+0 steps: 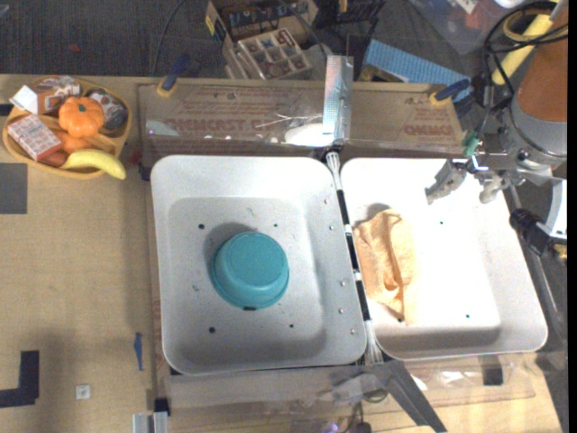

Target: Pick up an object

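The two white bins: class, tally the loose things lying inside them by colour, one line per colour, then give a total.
Teal: 1, the upturned bowl in the left bin.
Orange-tan: 1, the crumpled cloth in the right bin.
Total: 2

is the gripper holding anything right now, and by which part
Nothing is held. The two-finger gripper hangs over the right white bin, apart from the crumpled tan cloth; nothing sits between its fingers.
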Controlling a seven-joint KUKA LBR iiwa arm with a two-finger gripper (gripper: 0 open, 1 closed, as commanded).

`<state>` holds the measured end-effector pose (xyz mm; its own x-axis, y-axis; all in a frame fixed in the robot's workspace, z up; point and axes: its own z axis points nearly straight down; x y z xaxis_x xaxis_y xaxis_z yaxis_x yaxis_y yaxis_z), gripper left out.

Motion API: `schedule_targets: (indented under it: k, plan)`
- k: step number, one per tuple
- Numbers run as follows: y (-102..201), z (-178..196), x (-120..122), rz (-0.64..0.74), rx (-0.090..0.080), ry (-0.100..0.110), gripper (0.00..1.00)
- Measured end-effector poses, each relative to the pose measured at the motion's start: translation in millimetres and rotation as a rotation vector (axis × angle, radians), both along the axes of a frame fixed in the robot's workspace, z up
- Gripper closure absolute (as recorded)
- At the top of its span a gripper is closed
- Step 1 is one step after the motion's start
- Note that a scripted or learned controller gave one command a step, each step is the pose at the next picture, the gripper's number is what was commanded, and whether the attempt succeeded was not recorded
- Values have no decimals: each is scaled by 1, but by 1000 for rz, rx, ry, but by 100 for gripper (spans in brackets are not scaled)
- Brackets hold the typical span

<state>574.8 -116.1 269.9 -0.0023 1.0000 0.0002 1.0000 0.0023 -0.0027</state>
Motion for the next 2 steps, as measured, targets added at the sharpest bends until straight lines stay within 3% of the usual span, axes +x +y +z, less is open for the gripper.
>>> schedule_targets:
  k: [1,2]
  plan:
    - [-10,106,1,-126,-2,-2,0]
    - [-51,113,-25,-343,-2,-1,0]
